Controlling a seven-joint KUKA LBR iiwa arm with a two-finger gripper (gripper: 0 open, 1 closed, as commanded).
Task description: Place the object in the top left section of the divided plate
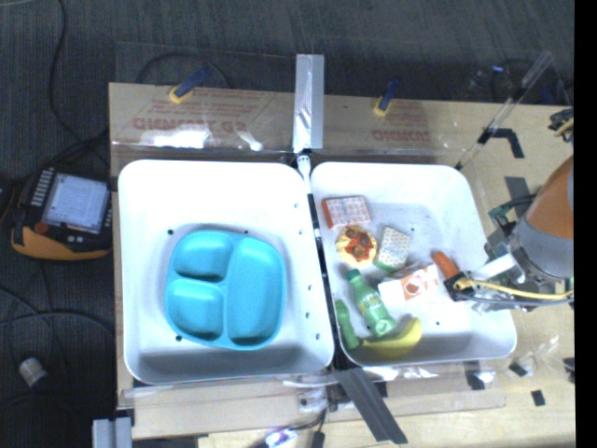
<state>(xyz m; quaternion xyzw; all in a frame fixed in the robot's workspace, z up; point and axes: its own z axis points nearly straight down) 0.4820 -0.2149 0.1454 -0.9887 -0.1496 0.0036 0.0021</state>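
A light blue divided plate (225, 287) lies in the left bin (140, 250), with two small sections on its left and one long section on its right. All three sections are bare. My gripper (487, 274) hangs at the right edge of the right bin (466, 203), just right of an orange sausage-shaped toy (445, 263) and a white and orange carton (414, 287). The arm hides much of the gripper.
The right bin also holds a pink snack packet (346, 210), a pizza-like toy (356, 244), a speckled packet (393, 246), a green bottle (370, 302), a banana (395, 338) and a small green piece (345, 325). A metal divider (309, 110) stands behind the bins.
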